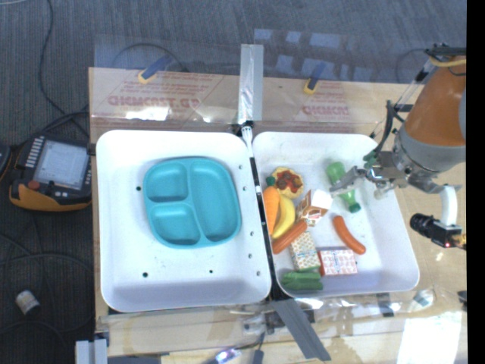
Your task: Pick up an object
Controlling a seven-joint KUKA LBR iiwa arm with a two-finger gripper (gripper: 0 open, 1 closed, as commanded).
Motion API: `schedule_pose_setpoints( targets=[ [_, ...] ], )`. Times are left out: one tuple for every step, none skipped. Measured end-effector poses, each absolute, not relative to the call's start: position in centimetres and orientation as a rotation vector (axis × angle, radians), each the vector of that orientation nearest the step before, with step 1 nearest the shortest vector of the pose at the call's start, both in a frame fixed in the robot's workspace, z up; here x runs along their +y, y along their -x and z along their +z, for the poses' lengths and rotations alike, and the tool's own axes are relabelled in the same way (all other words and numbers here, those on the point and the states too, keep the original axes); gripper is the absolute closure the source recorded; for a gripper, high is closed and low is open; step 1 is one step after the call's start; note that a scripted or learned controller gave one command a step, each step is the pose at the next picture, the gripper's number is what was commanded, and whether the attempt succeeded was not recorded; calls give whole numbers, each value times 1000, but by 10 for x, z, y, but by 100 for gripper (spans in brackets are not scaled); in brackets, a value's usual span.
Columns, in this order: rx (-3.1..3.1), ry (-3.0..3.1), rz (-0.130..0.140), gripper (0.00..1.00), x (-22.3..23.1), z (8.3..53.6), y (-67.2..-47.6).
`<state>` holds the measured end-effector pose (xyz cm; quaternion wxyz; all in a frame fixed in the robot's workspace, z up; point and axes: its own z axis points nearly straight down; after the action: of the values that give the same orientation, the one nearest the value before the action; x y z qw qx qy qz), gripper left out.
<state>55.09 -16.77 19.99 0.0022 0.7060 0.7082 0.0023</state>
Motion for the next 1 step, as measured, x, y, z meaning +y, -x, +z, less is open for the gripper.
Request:
schedule_pose_setpoints(
  targets=[
    [2240, -2155, 35, 0, -213, 116, -607]
  ],
)
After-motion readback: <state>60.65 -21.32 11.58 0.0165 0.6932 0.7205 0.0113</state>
